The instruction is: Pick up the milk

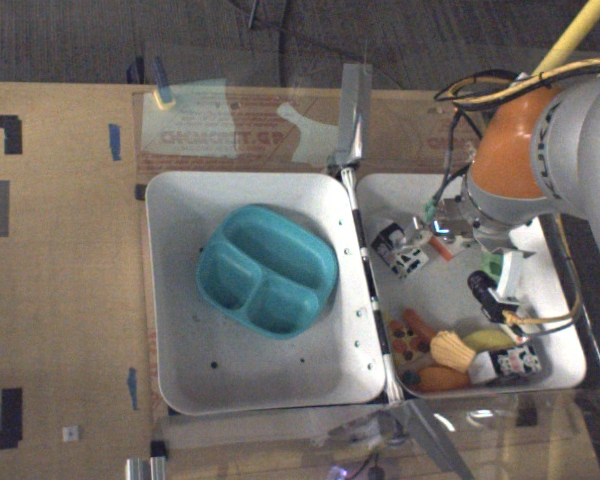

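Here | teal tray in left bin | milk in right bin | jaws' state unclear

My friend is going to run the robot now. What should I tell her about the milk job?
Gripper: low in the right bin, right by a small black-and-white carton; I cannot tell whether it grips.
Milk: that carton looks like it, near the bin's left wall. A similar spotted carton lies in the near corner with toy food.
Left bin: holds a teal tray.
Done: arm is over the carton.
Left: grip it and lift it.
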`<state>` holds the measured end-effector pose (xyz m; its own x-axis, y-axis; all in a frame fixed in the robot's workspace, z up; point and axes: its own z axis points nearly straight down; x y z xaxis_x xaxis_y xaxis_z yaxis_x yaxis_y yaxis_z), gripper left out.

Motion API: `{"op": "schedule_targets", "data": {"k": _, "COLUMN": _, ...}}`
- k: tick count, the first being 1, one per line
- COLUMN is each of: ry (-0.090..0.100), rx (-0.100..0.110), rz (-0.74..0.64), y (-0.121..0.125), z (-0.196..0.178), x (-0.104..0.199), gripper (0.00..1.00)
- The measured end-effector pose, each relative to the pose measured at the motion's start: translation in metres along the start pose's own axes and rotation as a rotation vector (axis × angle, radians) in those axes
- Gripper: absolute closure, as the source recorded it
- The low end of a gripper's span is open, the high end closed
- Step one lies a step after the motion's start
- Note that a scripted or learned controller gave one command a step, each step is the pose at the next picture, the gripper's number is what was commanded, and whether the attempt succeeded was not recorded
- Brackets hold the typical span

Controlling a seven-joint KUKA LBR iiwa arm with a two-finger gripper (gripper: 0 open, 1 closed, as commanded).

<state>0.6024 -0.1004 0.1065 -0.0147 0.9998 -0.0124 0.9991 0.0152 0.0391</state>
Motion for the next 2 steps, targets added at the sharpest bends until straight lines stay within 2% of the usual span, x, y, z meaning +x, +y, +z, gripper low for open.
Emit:
{"op": "schedule_targets", "data": {"k": 1, "ry": 0.006, "rx": -0.003, "rz": 0.195, "y": -0.007, "z": 0.0, "x": 0.004, "gripper": 0.0}}
{"op": "schedule_targets", "data": {"k": 2, "ry": 0.009, "rx": -0.014, "rz": 0.344, "y": -0.045, "z": -0.001, "x": 0.007, "gripper": 0.0}}
